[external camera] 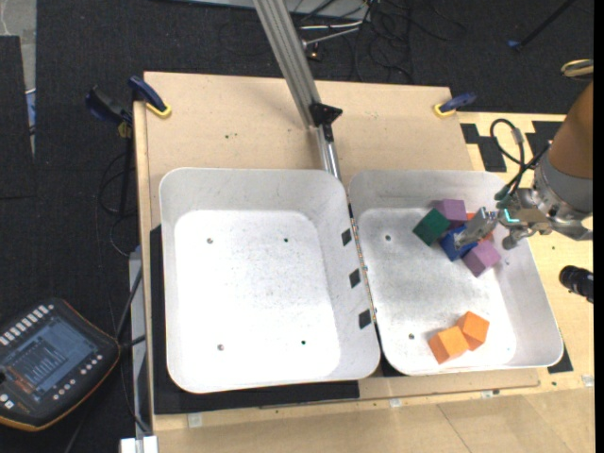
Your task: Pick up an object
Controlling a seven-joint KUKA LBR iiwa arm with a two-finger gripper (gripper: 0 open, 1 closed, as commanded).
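My gripper point(498, 229) reaches in from the right over the right bin point(396, 352), above a cluster of blocks. Its two fingers stand apart, open, with nothing between them. Just below and left of it lie a purple block point(483, 257) and a blue block point(459, 244). A green block point(433, 226) and a second purple block point(451, 210) sit a little further left. Two orange blocks point(460, 337) rest near the bin's front edge.
The left bin point(179, 196) stands beside the right one, their rims meeting in the middle. A metal pole point(293, 55) slants down to the bins' back junction. A teach pendant point(47, 357) lies off the bench at the lower left.
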